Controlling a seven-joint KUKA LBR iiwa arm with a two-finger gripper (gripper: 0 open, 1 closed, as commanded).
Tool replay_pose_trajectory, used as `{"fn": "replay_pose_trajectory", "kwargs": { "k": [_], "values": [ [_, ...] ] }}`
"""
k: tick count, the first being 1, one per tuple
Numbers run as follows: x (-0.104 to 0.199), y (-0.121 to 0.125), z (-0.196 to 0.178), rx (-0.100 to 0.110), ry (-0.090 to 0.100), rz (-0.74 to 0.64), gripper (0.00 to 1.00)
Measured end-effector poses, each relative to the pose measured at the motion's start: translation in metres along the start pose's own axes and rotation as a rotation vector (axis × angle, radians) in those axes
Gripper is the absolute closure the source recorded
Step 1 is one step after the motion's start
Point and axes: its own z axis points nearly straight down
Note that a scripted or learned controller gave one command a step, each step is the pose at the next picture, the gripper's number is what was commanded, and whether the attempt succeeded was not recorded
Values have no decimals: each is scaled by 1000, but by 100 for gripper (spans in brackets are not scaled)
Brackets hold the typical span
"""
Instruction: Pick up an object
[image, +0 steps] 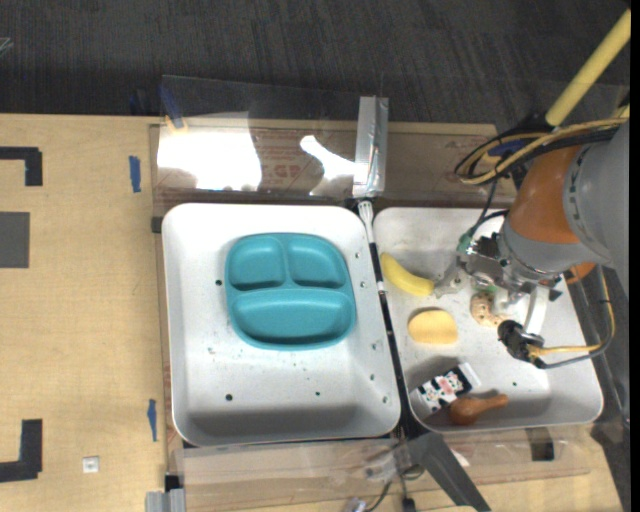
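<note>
Hovering jaws (487, 292) just right of banana (405, 278), above lemon (433, 327)

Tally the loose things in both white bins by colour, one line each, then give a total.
Teal: 1, the teal divided plastic tray
Yellow: 2, the yellow banana and the yellow rounded lump
Brown: 1, the brown drumstick-shaped piece
Black and white: 1, the small black-and-white box
Total: 5

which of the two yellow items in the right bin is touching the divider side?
The banana: long and curved, its end lies against the bin's left wall. The rounder yellow piece sits clear of it, mid-bin.
</note>
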Motion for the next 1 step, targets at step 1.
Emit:
{"fn": "replay_pose_trajectory", "kwargs": {
  "k": [1],
  "values": [
    [-32, -27, -71, 0, -1, -323, 0]
  ]
}}
